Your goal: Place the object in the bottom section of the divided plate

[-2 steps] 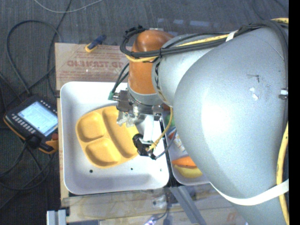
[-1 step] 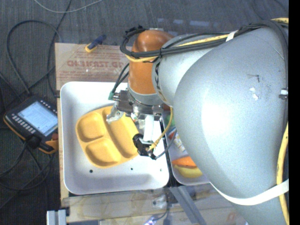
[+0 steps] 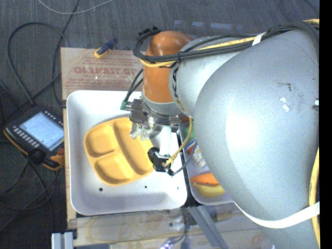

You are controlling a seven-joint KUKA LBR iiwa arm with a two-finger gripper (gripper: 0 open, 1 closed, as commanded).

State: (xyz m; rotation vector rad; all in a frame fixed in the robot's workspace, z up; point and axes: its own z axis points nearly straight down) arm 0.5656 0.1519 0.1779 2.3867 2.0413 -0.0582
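Dark grey ribbed carpet (image 3: 62, 19) surrounds the bench, with thin cables looping loosely across it. Item: a plywood bench top (image 3: 88, 71), pale and flat, with faded red lettering printed on it. Item: a small blue and yellow object (image 3: 106, 46) at the bench's far edge, too small to tell what it is. Item: a handheld control unit (image 3: 36, 134) on the floor to the left, with a dark casing, orange trim and a lit rectangular screen. Item: the left bin (image 3: 83, 191), shallow, white, smooth plastic with rounded corners. Item: a divided plate (image 3: 116, 152), glossy yellow plastic with rounded edges, lying slantwise on that bin's floor; raised ridges mould it into three hollows, two smaller ones on its left and lower side and a longer one on its right. Item: the arm, a bulky casing of smooth matt grey, with a rounded orange band (image 3: 163, 71) above the wrist. Item: the gripper (image 3: 147, 132), grey metal, hanging over the plate's right edge; whether it is spread or closed I cannot tell, nor whether it holds anything. Item: the right bin (image 3: 202, 198), white, mostly hidden under the arm. Item: a rounded orange and yellow thing (image 3: 207, 183) lying in that right bin, partly hidden.
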